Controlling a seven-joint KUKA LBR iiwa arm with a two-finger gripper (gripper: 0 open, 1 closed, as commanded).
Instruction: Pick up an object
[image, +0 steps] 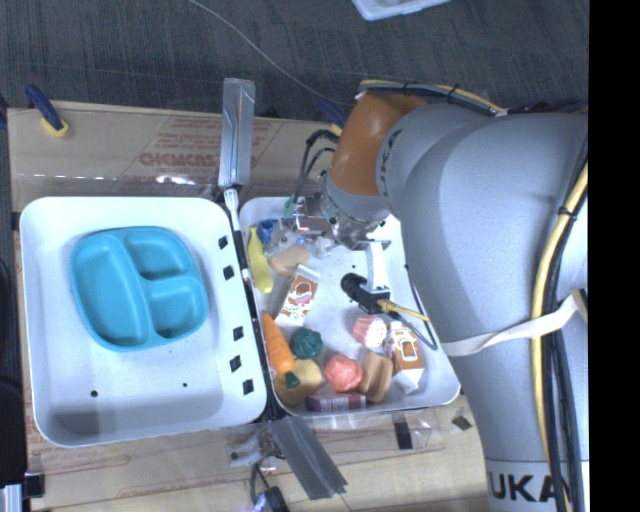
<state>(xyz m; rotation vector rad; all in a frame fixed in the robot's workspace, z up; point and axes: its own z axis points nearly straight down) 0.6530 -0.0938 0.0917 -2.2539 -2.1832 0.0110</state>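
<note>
Camera view is showing the gripper (300, 222) hanging low over the far end of the right bin (440, 385); I cannot tell how it is set. It is standing near a banana (259, 262) and a small carton (301, 295). To do well, it should be coming straight down on one separate item. The toys are lying crowded together.

Chunky grey arm (480, 240) with smooth rounded casings, an orange band (362, 145) above the wrist, and black and yellow cables (560, 250) down its side. White "UKA" lettering (535, 487) shows low on the base, plus thin black wires (315, 160) by the wrist.
</note>
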